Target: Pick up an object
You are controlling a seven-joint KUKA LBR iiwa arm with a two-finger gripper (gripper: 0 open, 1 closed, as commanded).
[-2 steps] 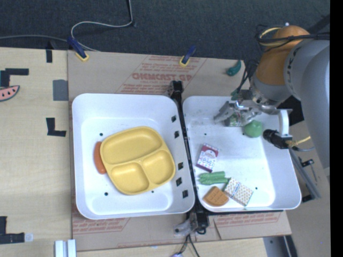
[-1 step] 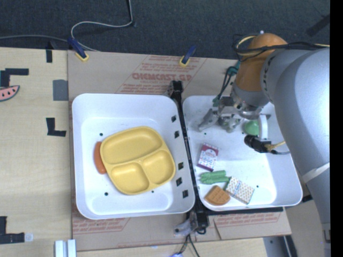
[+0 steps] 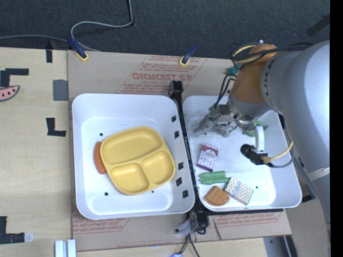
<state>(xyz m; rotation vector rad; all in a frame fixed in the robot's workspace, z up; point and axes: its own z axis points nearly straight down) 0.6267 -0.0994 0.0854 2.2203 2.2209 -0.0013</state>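
Note:
My gripper is low over the far part of the right bin, open, with nothing between its fingers. Just in front of it lies a small red-and-white packet, apart from the fingers. Nearer the bin's front edge lie a green bean pod, an orange waffle-like biscuit and a checked cracker packet. The left bin holds a yellow divided plate. An orange-red sausage is partly tucked under the plate's left edge.
The grey arm covers the right bin's far right corner. A black-tipped cable loop hangs from it over the bin's right side. A black divider separates the bins.

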